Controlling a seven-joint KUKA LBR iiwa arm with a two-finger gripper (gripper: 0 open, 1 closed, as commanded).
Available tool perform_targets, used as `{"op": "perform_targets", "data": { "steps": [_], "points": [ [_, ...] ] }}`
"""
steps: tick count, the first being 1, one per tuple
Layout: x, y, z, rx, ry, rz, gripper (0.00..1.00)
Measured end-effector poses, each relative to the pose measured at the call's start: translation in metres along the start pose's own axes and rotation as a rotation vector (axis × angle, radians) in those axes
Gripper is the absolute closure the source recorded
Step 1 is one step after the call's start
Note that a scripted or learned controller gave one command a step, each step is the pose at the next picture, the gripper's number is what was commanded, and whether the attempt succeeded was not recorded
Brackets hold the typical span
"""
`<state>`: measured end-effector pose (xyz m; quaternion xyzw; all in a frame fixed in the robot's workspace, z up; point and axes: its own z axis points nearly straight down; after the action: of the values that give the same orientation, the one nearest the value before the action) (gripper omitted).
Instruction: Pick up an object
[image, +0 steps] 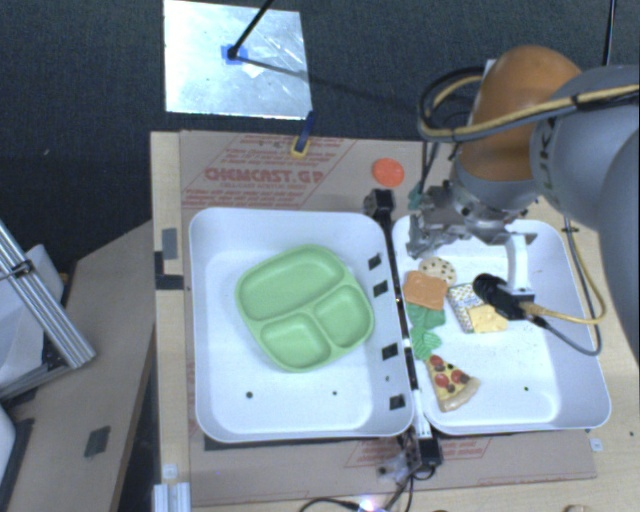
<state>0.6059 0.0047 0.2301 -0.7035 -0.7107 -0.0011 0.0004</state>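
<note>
From the overhead camera I see my end effector (432, 232) low over the upper left corner of the right shallow white bin (560, 400), right of frame centre; I cannot tell how its grasping parts stand from here. The candidates lie just below it in a tight cluster: a round speckled cookie (437, 268), an orange square cracker (424, 291), a green leafy piece (426, 330), a yellow cheese-like wedge (487, 319) and a toy pizza slice (452, 383) lower down. My worry is the crowding: the cookie and cracker touch, so a descent could pinch two or skate off both. The bin's wall is close too, risking a strike. The left white bin (215, 400) carries a green divided plastic tray (304, 306).
</note>
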Motion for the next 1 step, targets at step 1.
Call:
{"op": "perform_targets", "data": {
  "steps": [1],
  "points": [
    [0.0573,-0.0187,-0.0011,0.001,0.001,0.0,1.0]
  ]
}}
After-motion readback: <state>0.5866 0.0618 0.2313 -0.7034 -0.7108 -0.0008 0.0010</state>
